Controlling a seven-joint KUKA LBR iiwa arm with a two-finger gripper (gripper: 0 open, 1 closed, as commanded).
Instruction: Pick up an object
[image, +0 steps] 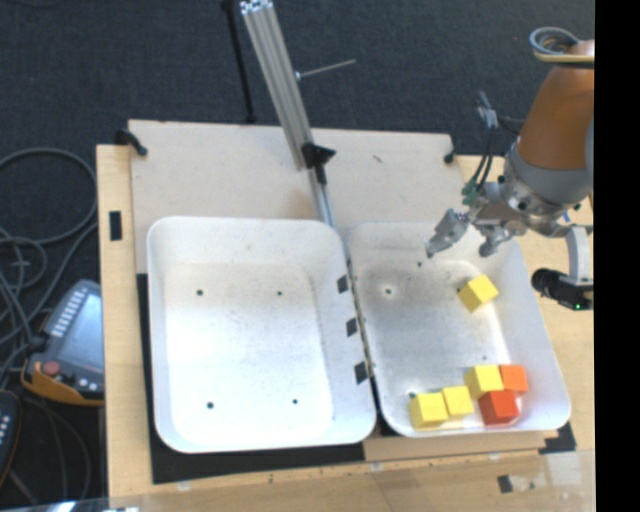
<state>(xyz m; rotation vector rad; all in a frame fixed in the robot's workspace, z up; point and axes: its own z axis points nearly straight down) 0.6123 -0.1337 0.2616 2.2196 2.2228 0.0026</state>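
In the camera view, the gripper (466, 238) hung over the far part of the right bin (400, 330) with its two fingers spread apart and nothing between them. A lone yellow block (478, 292) lay just beneath and near it, well apart from the yellow and orange blocks (470, 395) clustered in the bin's near corner, while the left bin (170, 300) sat alongside.

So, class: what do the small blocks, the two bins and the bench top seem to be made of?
Yellow blocks and orange blocks: likely painted wood or plastic, given the flat matte colour and crisp edges. Right bin and left bin: probably moulded plastic, white, with rounded corners and dark scuff specks. Bench top: seemingly wood board, pale tan and matte.
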